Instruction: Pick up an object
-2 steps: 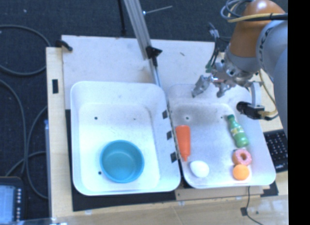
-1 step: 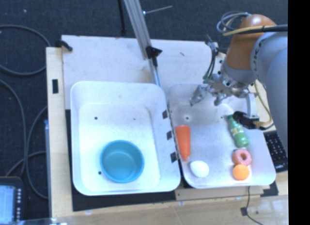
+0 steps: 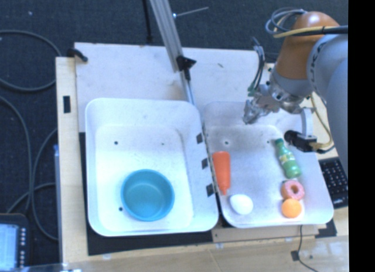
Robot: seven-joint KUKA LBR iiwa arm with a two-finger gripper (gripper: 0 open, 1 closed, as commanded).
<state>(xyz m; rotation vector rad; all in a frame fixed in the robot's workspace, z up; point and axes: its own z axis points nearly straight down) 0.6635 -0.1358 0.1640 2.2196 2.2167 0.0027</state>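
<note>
I see the surface [image 3: 129,68], pale and square, carrying two white bins side by side. I take the right bin [image 3: 258,142] as my landmark. The left bin [image 3: 105,124] sits just beside it, their inner rims touching, and it is the larger-looking of the two from this slant. The arm [image 3: 319,60] comes in over the right bin's far right corner, grey with its orange band uppermost.

A metal rail [image 3: 167,30] slants down from the top of the view and ends just beyond the right bin's far left corner. A blue bowl [image 3: 147,194] stands upright in the near part of the left bin, well apart from the right bin's contents.

Inside the right bin I count five things. A carrot [image 3: 221,170] lies along its left wall, pointing near to far. A green bottle [image 3: 287,159] lies on its side by the right wall. A white egg [image 3: 241,204] rests at the near edge, just beside the carrot's near end. A pink doughnut [image 3: 292,190] sits near the right wall, just nearer than the bottle, and an orange ball [image 3: 291,207] touches it on the near side, in the near right corner.

The pincer [image 3: 253,114] hangs over the far end of the right bin, well apart from all five things. It is small and dim here, so I cannot tell how it stands, and I see nothing in it.
</note>
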